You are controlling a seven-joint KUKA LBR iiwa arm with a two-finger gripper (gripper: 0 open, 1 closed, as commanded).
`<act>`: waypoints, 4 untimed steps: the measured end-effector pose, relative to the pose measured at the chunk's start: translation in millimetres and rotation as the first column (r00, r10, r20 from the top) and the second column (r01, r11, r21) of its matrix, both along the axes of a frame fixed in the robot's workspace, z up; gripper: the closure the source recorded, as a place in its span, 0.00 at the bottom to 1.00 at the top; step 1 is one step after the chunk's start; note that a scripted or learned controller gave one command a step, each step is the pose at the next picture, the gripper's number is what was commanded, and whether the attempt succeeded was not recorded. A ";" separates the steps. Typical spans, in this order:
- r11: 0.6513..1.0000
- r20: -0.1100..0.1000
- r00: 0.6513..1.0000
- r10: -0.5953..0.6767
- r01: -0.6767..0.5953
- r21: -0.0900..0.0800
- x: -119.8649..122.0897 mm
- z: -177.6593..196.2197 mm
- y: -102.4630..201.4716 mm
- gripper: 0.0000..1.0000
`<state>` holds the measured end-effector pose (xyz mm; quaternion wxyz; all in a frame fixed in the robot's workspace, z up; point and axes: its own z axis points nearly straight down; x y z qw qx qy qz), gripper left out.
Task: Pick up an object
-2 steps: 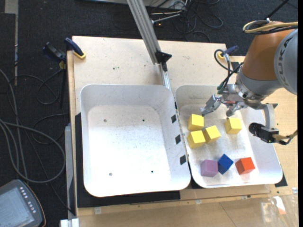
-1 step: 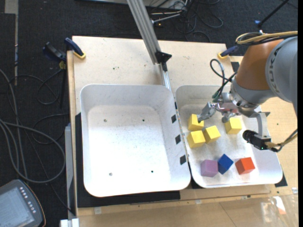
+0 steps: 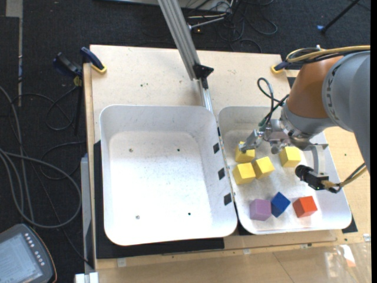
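The right bin (image 3: pixel 293 227) holds several small blocks. Yellow blocks lie at the left (image 3: pixel 245 155), below it (image 3: pixel 245 172), in the middle (image 3: pixel 265 165) and to the right (image 3: pixel 291 156). Near the front rim sit a purple block (image 3: pixel 260 209), a blue block (image 3: pixel 280 204) and a red block (image 3: pixel 304 206). My gripper (image 3: pixel 267 140) hangs low over the back half of this bin, just above and among the yellow blocks. Its metal tip reaches toward the leftmost yellow block. The arm's grey and orange wrist (image 3: pixel 315 93) covers the bin's far right corner.
The left bin (image 3: pixel 156 175) lies beside the right one, sharing a raised middle rim (image 3: pixel 219 158). A slanted metal pole (image 3: pixel 179 31) crosses the bench from the back. Cables (image 3: pixel 312 178) trail from the wrist over the right bin. Clamps sit at the bench's back corners.
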<state>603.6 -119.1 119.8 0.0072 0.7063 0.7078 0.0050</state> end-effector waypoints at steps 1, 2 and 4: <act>1.000 0.005 1.000 -0.002 0.002 0.000 1.5 10.3 -0.1 1.00; 1.000 -0.010 1.000 0.001 -0.001 0.001 0.7 72.4 5.5 1.00; 1.000 -0.013 1.000 0.005 -0.005 0.004 15.1 102.4 55.0 1.00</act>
